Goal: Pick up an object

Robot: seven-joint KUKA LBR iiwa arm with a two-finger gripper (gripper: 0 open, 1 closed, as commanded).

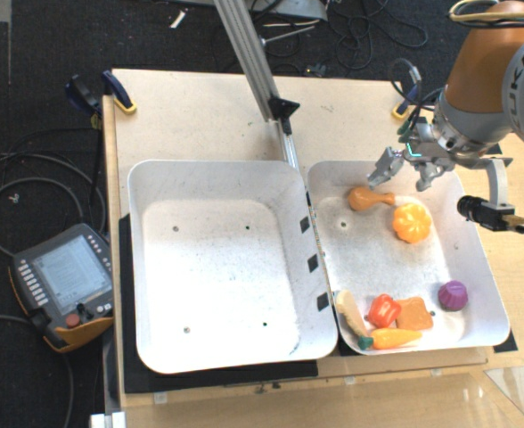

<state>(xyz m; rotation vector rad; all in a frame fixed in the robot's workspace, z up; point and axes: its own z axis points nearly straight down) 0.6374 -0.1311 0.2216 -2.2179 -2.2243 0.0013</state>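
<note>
The right bin (476,239) holds toy foods. An orange-brown gourd shape (369,199) lies near its far edge, with a yellow-orange pepper (411,222) beside it. A purple ball-like piece (453,295) rests near the right wall. A red pepper (382,310), an orange block (414,314), a carrot (394,338) and a pale corn-like piece (350,311) cluster at the near edge. My gripper (405,172) hangs open over the bin's far side, just above and right of the gourd, with nothing between its fingers.
The left bin (213,257) lies beside the right one. A slanted metal pole (249,47) ends at the bins' shared far corner. Clamps (119,92) grip the bench's far corners. A teach pendant (61,279) lies on the floor at the left.
</note>
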